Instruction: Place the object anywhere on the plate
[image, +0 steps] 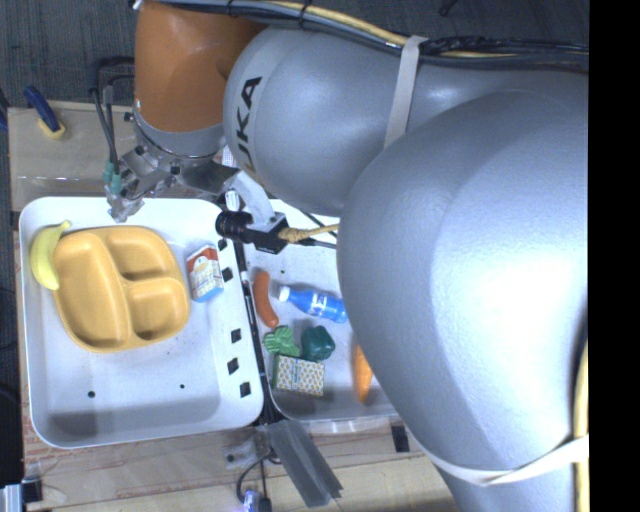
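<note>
Gripper (122, 200) at left bin's (60, 425) far edge, above yellow plate (120, 285); fingers' state: cannot tell. Can (204, 273) beside plate, not on it.

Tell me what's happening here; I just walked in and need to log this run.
A grey KUKA arm reaches over two white bins. Its gripper hangs at the back rim of the left bin, near a yellow divided plate. A banana lies against the plate's left edge and a small can sits to its right; neither is on the plate. The right bin holds a sausage, a blue bottle and green items.
</note>
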